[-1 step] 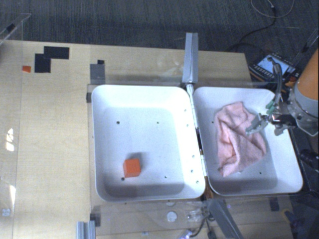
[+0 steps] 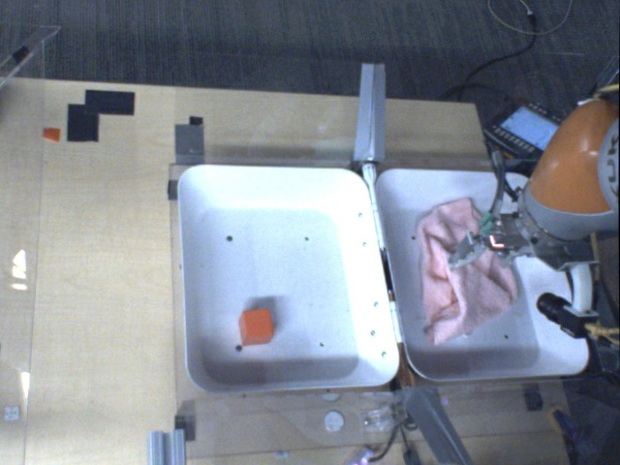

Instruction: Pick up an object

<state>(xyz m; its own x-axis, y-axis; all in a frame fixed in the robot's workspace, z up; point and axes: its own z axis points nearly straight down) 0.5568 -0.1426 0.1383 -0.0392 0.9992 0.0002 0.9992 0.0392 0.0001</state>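
A robotics lab, by the look of it. A pale wooden bench (image 2: 97, 289) carries two white bins (image 2: 199, 289) on metal brackets. Cables (image 2: 513, 8) trail over grey carpet (image 2: 242, 17) behind.

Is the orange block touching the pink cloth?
Apart. The camera view shows the orange block lying in the left bin, while the pink cloth lies in the right bin, with both bin walls between them.

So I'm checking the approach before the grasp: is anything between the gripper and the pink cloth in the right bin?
Nothing visible stands between them. The gripper is directly over the pink cloth in the right bin. The only other object, an orange block, lies in the left bin.
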